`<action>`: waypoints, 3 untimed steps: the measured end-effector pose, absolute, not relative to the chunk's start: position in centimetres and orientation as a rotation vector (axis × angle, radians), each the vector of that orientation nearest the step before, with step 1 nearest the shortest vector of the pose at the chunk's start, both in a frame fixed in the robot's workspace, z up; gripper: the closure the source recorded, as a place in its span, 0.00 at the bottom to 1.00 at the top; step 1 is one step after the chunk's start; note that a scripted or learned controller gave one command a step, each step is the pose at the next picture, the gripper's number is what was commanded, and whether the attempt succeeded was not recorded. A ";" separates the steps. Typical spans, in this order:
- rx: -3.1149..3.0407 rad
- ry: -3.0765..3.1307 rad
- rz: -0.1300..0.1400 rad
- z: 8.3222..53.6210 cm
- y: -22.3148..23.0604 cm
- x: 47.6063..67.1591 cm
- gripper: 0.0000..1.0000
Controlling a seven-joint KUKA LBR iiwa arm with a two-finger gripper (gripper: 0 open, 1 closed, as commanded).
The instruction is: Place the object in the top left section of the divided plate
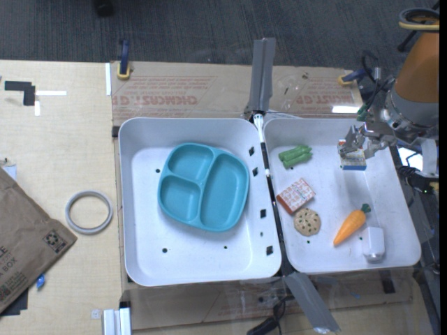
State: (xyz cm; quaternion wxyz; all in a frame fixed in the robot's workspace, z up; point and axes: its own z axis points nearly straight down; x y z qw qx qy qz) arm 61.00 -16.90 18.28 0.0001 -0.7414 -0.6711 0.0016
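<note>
Robotics lab: cardboard-lined bench (56, 159) bearing two white bins (133, 187), clamps (123, 58) at twelve o'clock, tape roll (89, 211) at nine, carpeted floor (209, 12) beyond.

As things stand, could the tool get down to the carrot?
Probably yes: the tool hangs over the right bin, and the carrot lies uncovered nearer the front, apart from the cookie.

bench (56, 138): light wood, with brown cardboard (188, 93) under the bins
left bin (133, 208): white, sits on the bench
right bin (398, 208): white, touching the left bin
tape ring (89, 211): lies left of the bins
brown box (24, 236): at the left edge
</note>
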 end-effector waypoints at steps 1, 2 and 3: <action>-2.244 -2.196 0.003 18.0 -10.3 54.9 1.00; -2.386 -2.039 0.004 19.1 -5.4 50.0 1.00; -2.722 -1.566 0.007 19.0 0.8 50.2 1.00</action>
